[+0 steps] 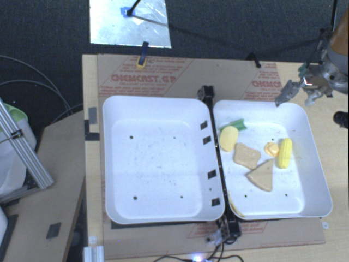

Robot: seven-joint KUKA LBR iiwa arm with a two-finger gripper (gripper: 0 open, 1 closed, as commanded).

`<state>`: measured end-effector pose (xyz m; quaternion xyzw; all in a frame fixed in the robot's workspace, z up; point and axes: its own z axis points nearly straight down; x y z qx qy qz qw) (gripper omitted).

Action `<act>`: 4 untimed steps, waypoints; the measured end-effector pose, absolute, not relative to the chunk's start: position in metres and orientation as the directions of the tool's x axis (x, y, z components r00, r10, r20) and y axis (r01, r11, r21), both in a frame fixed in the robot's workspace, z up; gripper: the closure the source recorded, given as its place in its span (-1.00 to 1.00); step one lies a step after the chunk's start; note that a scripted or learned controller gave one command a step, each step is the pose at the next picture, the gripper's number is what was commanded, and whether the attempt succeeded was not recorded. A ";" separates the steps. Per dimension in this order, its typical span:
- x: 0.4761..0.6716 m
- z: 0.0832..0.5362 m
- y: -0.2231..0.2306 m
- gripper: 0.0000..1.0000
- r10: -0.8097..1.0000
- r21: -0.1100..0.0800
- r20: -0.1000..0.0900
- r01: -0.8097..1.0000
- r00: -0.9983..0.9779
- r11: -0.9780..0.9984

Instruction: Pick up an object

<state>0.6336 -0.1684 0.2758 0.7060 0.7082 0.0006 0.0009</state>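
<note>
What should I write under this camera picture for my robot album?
Robot gripper hovers above the right bin's far edge, with toy corn and other play food inside.

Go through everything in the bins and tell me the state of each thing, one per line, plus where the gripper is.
Gripper: above the right bin's far rim, holding nothing.
Corn cob: lying flat.
Lemon: resting by the divider.
Tan slice: flat.
Tan wedge: flat.
Left bin: upright.
Right bin: upright.

Even bright light, soft shadows; foil sheet glares, perhaps slightly blurred.
</note>
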 end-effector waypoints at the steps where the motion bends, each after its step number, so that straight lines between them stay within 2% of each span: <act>1: 0.573 0.166 -0.166 -1.00 1.000 -0.011 0.003 1.000 0.001 -0.001; 2: 0.516 0.084 -0.190 -1.00 1.000 0.003 0.003 1.000 0.005 -0.005; 3: 0.563 0.086 -0.205 -1.00 1.000 0.007 -0.003 1.000 -0.005 0.005; 4: 0.534 0.084 -0.188 -1.00 1.000 -0.001 0.001 1.000 -0.001 0.001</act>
